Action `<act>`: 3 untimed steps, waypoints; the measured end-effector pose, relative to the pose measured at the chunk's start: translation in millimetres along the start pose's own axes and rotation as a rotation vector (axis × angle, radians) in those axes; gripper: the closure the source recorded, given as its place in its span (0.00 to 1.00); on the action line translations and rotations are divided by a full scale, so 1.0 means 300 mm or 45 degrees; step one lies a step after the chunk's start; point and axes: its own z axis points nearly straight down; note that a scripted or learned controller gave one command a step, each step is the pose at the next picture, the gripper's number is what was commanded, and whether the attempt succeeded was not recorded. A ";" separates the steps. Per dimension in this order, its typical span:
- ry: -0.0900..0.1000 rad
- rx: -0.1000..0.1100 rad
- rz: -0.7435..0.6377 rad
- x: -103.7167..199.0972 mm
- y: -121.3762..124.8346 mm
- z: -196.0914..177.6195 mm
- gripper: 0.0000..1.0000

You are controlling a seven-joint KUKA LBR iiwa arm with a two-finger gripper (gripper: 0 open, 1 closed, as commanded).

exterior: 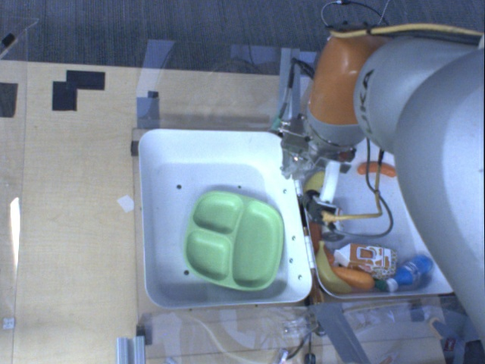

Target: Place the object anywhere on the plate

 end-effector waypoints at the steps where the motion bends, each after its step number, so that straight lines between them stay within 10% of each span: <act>1: -0.001 0.003 -0.069 0.012 -0.212 0.034 1.00; 2: -0.001 0.004 -0.219 0.153 -0.431 0.069 1.00; 3: 0.000 0.000 -0.651 0.036 -0.248 0.011 1.00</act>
